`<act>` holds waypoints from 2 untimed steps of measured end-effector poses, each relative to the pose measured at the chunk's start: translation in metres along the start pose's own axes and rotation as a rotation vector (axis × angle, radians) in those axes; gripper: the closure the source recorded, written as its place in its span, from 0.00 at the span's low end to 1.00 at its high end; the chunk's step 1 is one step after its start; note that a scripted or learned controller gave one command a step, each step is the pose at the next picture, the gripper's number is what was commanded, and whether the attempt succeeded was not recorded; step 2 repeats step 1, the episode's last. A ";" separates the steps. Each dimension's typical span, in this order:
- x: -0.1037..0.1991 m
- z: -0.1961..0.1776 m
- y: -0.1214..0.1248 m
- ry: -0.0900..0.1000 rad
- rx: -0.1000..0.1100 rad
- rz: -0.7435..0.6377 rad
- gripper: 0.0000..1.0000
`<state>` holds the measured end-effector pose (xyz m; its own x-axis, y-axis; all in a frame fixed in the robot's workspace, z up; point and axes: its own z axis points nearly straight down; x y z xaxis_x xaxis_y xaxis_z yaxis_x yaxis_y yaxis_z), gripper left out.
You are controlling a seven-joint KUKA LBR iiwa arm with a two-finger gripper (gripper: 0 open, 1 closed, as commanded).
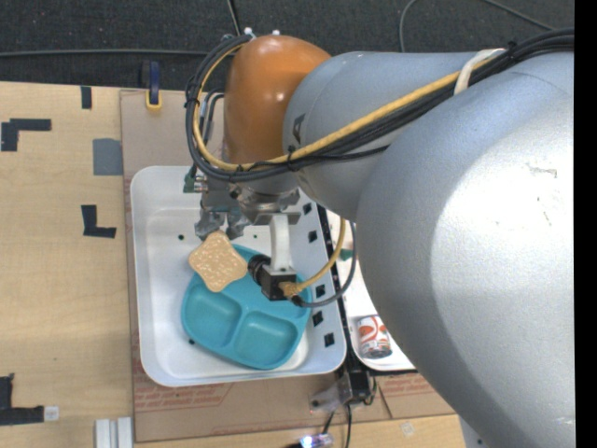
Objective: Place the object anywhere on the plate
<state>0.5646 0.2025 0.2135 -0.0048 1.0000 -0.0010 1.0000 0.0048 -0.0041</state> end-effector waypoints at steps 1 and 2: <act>-0.001 0.000 0.000 -0.001 0.001 0.001 0.00; -0.001 0.000 0.000 -0.001 0.001 0.001 0.00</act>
